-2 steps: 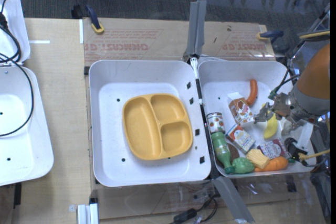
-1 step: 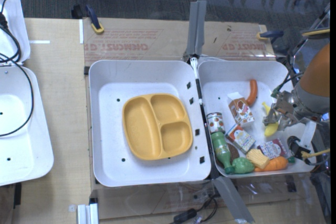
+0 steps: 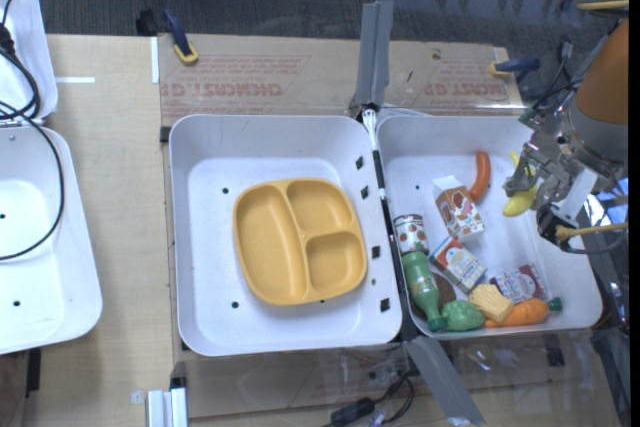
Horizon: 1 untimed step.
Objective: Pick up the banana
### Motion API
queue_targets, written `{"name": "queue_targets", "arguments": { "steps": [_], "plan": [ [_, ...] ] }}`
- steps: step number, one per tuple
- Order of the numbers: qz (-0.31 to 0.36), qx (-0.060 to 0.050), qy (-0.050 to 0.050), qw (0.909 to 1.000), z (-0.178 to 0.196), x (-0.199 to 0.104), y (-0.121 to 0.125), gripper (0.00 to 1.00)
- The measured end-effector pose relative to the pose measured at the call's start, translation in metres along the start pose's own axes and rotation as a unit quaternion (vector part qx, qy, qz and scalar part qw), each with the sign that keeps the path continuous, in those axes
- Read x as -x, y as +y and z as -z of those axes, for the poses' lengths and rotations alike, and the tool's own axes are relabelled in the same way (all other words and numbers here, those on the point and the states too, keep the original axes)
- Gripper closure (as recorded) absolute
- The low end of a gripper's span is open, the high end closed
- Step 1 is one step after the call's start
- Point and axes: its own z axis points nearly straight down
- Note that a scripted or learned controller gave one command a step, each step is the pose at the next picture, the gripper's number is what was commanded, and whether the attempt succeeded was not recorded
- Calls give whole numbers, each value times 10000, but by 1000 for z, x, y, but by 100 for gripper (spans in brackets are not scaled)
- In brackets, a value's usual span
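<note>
Cardboard-topped bench (image 3: 100, 115) carried two white bins. We saw the gripper (image 3: 532, 183) in the right bin (image 3: 400, 137), its fingers seemingly closed on the banana (image 3: 517, 204) near the far wall. We judged the grip shallow; the fruit could slip onto the carrot (image 3: 482, 174) beside it.
</note>
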Motion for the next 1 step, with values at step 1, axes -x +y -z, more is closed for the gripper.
{"name": "queue_targets", "arguments": {
  "steps": [1],
  "plan": [
    [-654,1,-6,9979,85,-29,20,100]
  ]
}}
